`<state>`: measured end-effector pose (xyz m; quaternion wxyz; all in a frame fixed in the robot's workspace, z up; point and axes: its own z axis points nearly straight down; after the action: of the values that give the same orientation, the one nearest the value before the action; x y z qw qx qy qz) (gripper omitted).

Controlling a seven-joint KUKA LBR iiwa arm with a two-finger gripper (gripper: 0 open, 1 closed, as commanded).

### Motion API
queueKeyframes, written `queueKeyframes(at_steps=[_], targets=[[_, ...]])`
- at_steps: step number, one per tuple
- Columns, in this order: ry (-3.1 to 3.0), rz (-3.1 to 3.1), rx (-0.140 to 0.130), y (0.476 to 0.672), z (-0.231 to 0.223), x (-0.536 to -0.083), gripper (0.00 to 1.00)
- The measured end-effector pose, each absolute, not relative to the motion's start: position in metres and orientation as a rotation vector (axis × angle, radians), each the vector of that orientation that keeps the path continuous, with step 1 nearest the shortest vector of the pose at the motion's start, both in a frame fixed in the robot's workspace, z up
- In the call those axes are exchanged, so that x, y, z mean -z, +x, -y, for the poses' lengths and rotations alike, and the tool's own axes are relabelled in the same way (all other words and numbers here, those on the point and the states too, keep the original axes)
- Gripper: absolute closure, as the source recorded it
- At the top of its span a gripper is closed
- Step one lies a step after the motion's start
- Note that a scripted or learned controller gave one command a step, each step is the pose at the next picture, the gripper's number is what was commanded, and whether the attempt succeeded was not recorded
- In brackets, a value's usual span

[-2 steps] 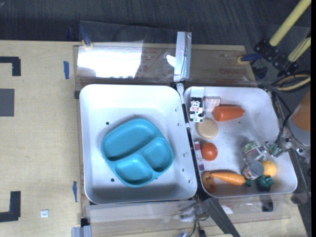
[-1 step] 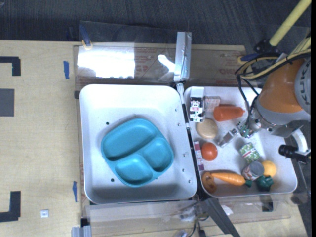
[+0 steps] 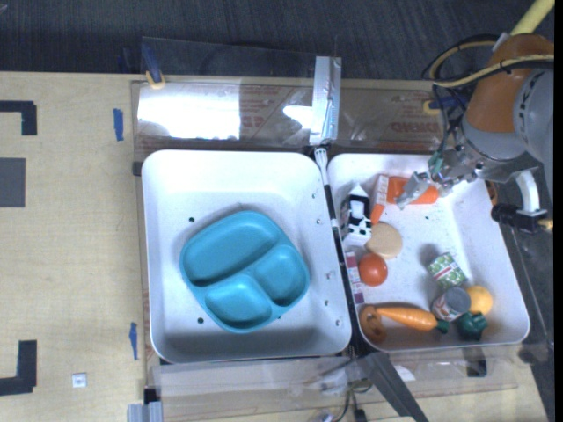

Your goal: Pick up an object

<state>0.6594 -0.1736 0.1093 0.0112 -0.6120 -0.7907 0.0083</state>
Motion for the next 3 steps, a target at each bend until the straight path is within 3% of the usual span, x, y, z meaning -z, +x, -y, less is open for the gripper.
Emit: queueKeyframes(at_steps=[1,2,3], targets=[[-1.943,2.431,-0.032,0.662,0.176,-0.093,0.0],[-1.938,2.434,-0.041,0.661,0.176,-0.103,1.0],[-1.922,2.494,0.011,0.645,0.102,-0.196,1.0]])
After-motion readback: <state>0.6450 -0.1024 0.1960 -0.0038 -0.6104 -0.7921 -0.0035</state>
